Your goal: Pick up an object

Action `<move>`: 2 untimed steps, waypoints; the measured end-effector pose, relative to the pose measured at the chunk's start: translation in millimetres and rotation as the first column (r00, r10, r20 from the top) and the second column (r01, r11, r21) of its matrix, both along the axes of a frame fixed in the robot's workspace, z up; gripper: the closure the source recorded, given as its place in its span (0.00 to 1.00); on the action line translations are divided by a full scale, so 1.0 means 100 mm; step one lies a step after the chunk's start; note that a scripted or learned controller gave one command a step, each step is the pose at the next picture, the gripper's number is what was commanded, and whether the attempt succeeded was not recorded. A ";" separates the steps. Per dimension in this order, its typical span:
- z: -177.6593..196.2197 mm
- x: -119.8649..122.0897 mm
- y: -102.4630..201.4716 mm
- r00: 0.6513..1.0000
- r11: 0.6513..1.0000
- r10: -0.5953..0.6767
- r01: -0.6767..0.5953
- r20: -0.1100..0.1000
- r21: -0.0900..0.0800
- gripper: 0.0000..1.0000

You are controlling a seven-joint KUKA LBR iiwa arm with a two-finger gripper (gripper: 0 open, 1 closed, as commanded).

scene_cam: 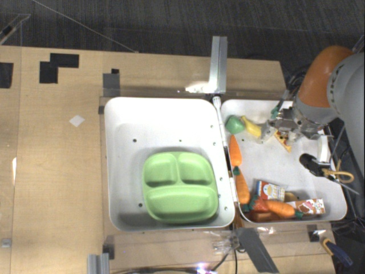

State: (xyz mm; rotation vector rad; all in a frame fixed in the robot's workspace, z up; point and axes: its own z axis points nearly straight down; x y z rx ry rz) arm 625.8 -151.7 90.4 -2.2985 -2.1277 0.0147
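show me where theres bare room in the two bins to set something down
Left bin: bare floor above and left of the green tray. Right bin: a bare patch mid-floor, between the carrots and the tool. Crowded along its lower edge, around the juice box.

No legible text; carton [270,190] print (possibly branding) too blurred.

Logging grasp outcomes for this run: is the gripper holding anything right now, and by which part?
It cannot be told. The gripper is low in the right bin beside the toy banana, but the arm hides its tips.
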 end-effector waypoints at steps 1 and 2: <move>0.19 0.38 0.27 0.999 0.999 -0.053 0.053 -0.007 0.000 0.00; 0.83 0.11 -0.31 1.000 1.000 0.005 -0.005 0.021 -0.002 0.00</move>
